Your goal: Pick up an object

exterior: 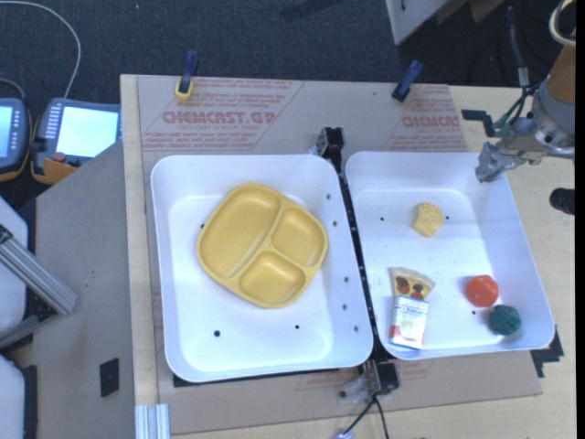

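The right bin (pixel 512 218) holds a pale yellow lumpy piece (pixel 428 219) near its middle, a flat packet with a pizza picture (pixel 410 307) at the front, a red-orange ball (pixel 482 290) and a dark green ball (pixel 504 319) at the front right. My gripper (pixel 492 165) hangs at the bin's far right corner, above the rim, well away from the pieces. Nothing shows between its fingers.
The left bin (pixel 174 273) carries a yellow divided plate (pixel 262 244). Two blue clamps (pixel 186 73) (pixel 407 80) pin the board at the back. A black bracket (pixel 332 141) sits between the bins at the far side. Screens stand off the bench at the left.
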You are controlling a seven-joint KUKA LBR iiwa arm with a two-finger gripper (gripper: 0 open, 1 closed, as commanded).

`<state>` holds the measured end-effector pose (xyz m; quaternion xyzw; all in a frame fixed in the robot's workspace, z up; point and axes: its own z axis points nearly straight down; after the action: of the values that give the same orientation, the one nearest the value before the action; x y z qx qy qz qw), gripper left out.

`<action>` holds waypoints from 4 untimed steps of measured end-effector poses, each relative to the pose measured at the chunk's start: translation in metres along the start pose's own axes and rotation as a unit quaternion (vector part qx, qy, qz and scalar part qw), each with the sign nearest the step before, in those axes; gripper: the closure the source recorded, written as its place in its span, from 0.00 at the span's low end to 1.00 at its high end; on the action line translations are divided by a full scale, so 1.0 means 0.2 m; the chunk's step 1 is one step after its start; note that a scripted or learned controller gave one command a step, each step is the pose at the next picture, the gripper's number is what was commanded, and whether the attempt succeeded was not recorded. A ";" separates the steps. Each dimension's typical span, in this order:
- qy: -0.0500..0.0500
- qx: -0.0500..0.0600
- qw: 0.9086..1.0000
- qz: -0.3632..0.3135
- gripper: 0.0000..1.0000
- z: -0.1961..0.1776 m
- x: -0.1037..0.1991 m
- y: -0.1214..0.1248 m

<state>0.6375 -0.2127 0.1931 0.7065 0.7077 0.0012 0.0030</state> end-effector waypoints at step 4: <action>0.002 0.004 1.000 -0.001 1.00 -0.23 0.81 0.01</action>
<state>0.6399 -0.0502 0.2389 0.7056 0.7086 0.0000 -0.0007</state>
